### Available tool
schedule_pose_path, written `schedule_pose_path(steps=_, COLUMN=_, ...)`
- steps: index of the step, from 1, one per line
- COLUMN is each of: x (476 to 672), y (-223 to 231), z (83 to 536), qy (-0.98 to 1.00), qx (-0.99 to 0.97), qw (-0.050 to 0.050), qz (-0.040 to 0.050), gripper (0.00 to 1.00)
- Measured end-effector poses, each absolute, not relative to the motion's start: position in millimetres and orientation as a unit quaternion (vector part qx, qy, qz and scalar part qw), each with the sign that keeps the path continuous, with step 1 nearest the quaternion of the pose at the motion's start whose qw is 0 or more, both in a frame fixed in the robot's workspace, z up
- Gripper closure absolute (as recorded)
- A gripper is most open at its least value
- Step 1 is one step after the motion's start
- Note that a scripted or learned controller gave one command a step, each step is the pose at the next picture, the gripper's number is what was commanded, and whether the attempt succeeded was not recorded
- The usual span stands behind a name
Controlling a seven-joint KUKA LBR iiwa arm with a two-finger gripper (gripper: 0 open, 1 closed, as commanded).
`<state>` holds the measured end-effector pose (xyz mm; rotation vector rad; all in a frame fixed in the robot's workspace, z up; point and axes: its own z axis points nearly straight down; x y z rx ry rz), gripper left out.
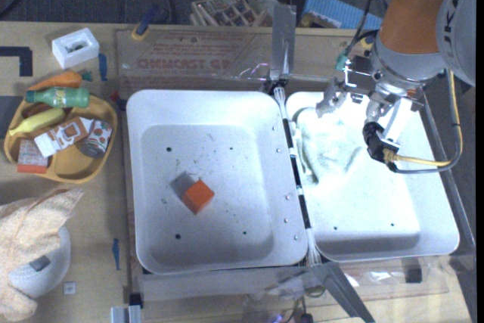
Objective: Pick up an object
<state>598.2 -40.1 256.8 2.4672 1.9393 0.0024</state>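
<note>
A clear panel [198, 59] is set along the far edge of the left bin [151, 121]; red lettering is printed on it, but it is too faint and washed out to be read with any certainty. On the arm [431, 7], part of a dark letter is seen on the white casing at the right border of the view; no whole word can be made out. In the yellow bowl [91, 170] left of the bins, small packets with red and white labels are seen, their print too small to be read, together with a green bottle [59, 97] and a banana [34, 121]. A white box [76, 48] is placed on the bench behind the bowl.

An orange block [200, 196] is found on the floor of the left bin, a little left of and nearer than the middle. It is nearly cubic, so no long axis can be told; it is turned so that one corner is aimed at the near edge of the bin, with its sides set diagonally to the bin walls. A grey patch, shadow or a second piece, is seen just beside it on the far left; which one cannot be told.

The gripper [355, 113] is held over the far part of the right bin [393, 238], well apart from the block. Whether its fingers are spread or closed cannot be told, and nothing is seen between them. A yellow cable [423, 160] is looped from the wrist.
</note>
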Motion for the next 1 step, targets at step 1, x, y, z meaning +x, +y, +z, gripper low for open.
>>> schedule_pose_path(steps=1, x=621.9, y=-129.2, z=245.6, qy=0.594, qx=0.805, qw=0.002, qz=0.0001, gripper=0.00)
